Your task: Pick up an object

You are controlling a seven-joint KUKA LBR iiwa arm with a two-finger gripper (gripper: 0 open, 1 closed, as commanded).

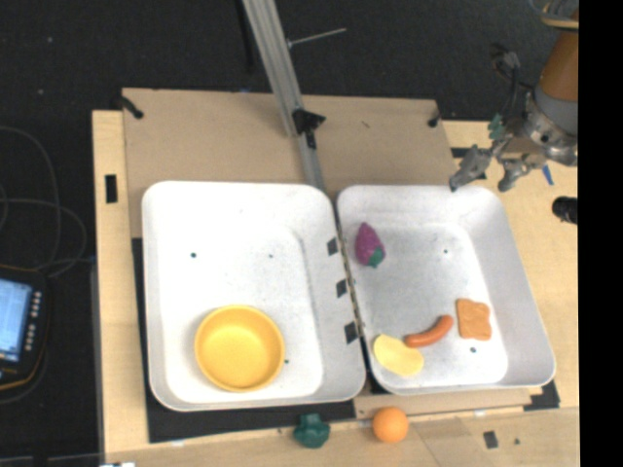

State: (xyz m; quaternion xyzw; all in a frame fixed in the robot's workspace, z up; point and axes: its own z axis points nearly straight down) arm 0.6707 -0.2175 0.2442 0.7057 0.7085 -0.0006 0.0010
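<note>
We're looking down from a single fixed camera set high above the bench (117, 261), tilted so the far edge sits at twelve o'clock and the near edge at six. We're far enough back to take in both white bins, the left bin (234, 222) towards nine o'clock and the right bin (487, 251) towards three.

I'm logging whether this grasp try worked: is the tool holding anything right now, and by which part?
Nothing is held. The tool hangs open above the far right corner of the right bin, with nothing between its fingers.
</note>
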